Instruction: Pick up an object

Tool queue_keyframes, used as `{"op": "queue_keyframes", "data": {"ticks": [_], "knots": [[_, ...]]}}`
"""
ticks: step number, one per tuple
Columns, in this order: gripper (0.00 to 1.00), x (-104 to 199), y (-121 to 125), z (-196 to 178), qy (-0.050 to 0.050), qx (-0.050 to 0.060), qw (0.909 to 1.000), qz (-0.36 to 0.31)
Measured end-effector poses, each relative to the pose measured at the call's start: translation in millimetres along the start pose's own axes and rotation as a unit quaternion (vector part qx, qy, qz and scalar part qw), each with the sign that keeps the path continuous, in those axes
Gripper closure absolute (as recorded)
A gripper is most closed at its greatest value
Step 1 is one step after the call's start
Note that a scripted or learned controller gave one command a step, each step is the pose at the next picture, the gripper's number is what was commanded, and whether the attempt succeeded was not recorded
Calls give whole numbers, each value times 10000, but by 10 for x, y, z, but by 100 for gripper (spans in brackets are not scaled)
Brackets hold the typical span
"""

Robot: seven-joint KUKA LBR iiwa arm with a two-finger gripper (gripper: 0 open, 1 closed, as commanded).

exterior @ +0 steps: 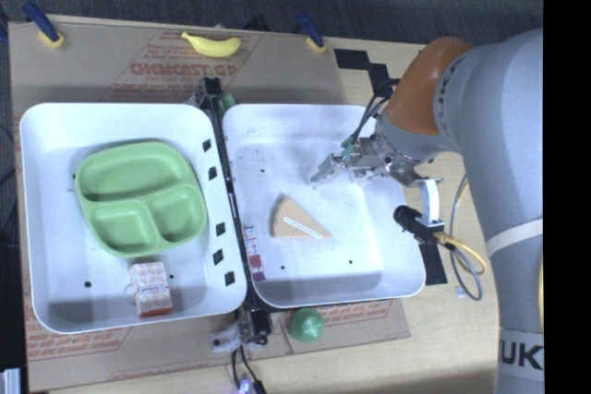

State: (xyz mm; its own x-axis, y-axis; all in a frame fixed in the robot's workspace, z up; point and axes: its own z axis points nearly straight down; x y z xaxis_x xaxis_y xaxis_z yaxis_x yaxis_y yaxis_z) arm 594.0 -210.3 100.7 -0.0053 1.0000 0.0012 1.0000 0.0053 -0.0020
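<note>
A tan wedge-shaped block (297,220) lies flat in the middle of the right bin (369,277). My gripper (334,166) hangs over the upper middle of that bin, up and to the right of the wedge and apart from it, and it carries nothing that I can see. A green divided plate (140,196) fills much of the left bin (46,198). A small red and white carton (150,287) sits just in front of the plate.
A yellow banana (212,42) rests on the cardboard behind the bins. A green ball (306,324) sits in front of the right bin. Blue clamps (43,23) grip the cardboard's far edge. The grey arm (489,134) covers the bench's right side.
</note>
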Motion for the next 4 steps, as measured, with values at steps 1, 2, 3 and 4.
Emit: {"op": "queue_keyframes", "data": {"ticks": [1,2,3,4], "knots": [[100,2,5,-107,3,0,10000,-17],[100,88,-636,-1056,-5,-7,10000,12],[0,92,-640,-1049,-1,0,10000,11],[0,-2,68,-1184,-3,-9,10000,2]]}}
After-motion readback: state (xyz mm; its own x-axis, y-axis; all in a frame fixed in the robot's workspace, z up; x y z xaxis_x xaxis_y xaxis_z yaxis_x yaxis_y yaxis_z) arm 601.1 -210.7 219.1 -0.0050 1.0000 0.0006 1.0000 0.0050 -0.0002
